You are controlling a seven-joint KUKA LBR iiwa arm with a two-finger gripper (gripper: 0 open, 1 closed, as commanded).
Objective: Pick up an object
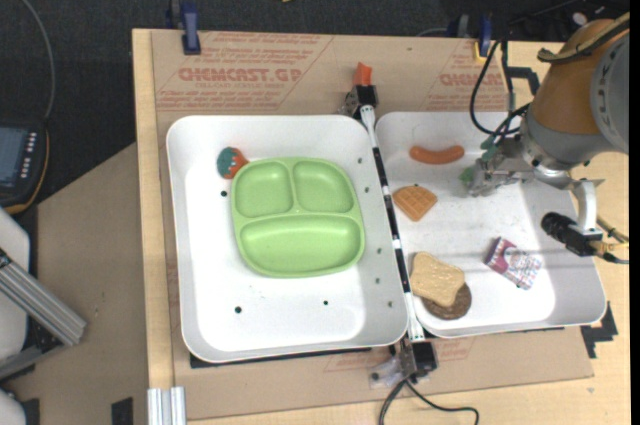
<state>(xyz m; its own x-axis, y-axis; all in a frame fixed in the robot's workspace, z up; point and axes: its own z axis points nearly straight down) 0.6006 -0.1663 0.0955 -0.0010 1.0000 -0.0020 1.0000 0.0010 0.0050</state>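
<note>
The right bin (pixel 560 308) holds a red-orange sausage (pixel 437 153) at the back, an orange waffle-like piece (pixel 415 202) near its left wall, a slice of bread on a brown disc (pixel 439 285) at the front left, and a pink-and-white wrapped packet (pixel 513 262). My gripper (pixel 484 175) hangs low over the back middle of this bin, just right of the sausage and apart from it. Nothing shows between its fingers. The arm's orange band (pixel 580 83) rises to its right.
The left bin (pixel 200 293) carries a green three-part plate (pixel 297 214) and a small red-and-teal ball (pixel 231 161) at its back left. A black divider clip (pixel 363 98) sits between the bins. Cables run behind the right bin.
</note>
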